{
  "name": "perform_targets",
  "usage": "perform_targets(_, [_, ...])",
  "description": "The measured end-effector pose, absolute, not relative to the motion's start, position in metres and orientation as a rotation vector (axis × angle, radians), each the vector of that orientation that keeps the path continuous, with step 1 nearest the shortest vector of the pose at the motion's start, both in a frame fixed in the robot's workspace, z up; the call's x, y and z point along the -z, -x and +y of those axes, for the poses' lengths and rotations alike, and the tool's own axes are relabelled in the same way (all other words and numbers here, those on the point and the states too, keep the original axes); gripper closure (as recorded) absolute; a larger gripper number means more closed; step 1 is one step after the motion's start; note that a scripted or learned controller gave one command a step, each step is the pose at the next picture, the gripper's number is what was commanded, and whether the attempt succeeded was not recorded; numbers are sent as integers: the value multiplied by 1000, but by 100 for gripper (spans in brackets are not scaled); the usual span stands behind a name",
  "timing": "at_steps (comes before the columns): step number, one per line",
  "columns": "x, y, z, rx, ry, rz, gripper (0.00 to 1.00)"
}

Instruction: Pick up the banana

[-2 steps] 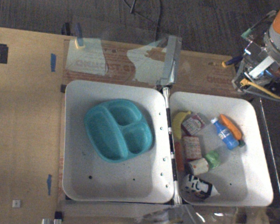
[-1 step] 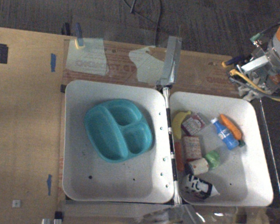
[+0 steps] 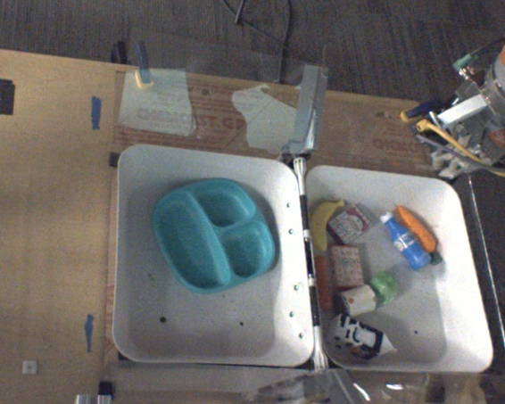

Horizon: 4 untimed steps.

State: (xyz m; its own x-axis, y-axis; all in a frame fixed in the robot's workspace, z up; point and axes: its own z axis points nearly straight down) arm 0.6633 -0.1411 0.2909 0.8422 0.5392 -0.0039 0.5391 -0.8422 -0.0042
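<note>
The banana (image 3: 321, 220) is yellow and lies in the right bin (image 3: 457, 308) against its left wall, partly covered by a small dark red packet (image 3: 349, 224). My gripper (image 3: 450, 137) hangs above the bench beyond the right bin's far edge, up and to the right of the banana and well apart from it. Cables and wrist hardware crowd around it.
The right bin also holds a blue bottle (image 3: 405, 242), a carrot (image 3: 417, 226), a pink box (image 3: 347, 266), a green and white item (image 3: 372, 293) and a black and white toy (image 3: 357, 335). In the left bin (image 3: 133, 310) lies a teal divided plate (image 3: 215, 234).
</note>
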Motion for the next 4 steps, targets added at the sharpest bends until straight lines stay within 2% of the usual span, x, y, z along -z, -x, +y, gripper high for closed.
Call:
perform_targets(1, [-253,-641,-138,-5,3008,-897,100])
perform_targets(2, [-95,-620,-112,1,3018,-870,100])
perform_targets(3, [-185,-655,-51,2,3125,-315,100])
perform_targets(4, [-123,-638,-92,-10,3122,-318,100])
